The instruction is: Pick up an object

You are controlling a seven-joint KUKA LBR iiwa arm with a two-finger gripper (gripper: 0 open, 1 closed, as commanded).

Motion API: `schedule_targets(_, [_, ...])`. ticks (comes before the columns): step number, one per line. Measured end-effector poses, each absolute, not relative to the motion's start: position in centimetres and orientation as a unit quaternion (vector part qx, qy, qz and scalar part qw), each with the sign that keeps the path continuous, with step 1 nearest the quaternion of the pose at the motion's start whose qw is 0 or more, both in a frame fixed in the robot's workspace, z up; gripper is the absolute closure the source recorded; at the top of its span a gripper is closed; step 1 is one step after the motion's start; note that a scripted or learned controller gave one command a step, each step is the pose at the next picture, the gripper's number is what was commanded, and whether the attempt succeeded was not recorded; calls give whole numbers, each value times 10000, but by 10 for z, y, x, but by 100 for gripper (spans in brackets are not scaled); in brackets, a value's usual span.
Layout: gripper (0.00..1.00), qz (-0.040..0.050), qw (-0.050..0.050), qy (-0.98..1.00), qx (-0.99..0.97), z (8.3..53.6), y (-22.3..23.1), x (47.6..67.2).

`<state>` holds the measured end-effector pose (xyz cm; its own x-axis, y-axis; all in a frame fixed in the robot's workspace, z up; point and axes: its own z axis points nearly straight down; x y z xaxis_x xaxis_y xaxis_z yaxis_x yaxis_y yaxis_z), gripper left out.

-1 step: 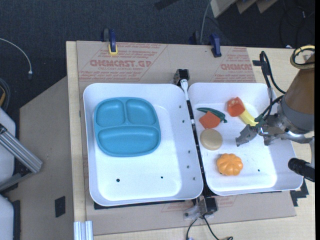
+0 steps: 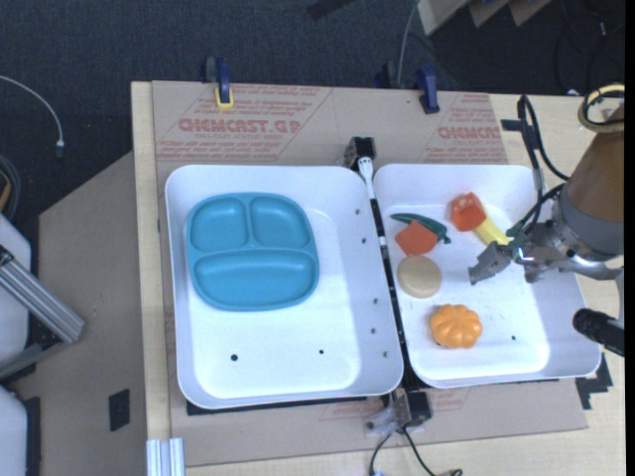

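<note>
**Gripper low over right bin, nothing visibly held**

The arm (image 2: pixel 595 201) is cut off at the right edge, and its wrist hides part of the right bin (image 2: pixel 526 360). The gripper (image 2: pixel 488 266) is dark and small; whether it is open or closed cannot be told. Just beside it lie a red and yellow piece (image 2: pixel 474 216), a red pepper (image 2: pixel 418 234), a beige disc (image 2: pixel 420 277) and an orange pumpkin (image 2: pixel 455 326). The left bin (image 2: pixel 337 296) holds a blue tray (image 2: pixel 253 251). Both bins sit on a brown board (image 2: pixel 159 266) over dark carpet (image 2: pixel 89 38).

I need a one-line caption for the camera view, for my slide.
Gripper hovers in the right bin among toy foods; a blue plate sits in the left bin.
</note>
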<state>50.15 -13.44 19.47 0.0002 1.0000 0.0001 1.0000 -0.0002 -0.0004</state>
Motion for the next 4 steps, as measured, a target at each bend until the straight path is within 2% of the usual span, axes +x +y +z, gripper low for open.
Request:
schedule_targets(1, [0,10,23,-7072,-7070,148,-132,509])
schedule_targets(2, [0,15,32,-7069,-7073,100,-129,499])
schedule_targets(3, [0,6,18,-7069,-7073,83,-128,499])
schedule_targets(4, [100,-3,-3,-7068,-7075,95,-129,500])
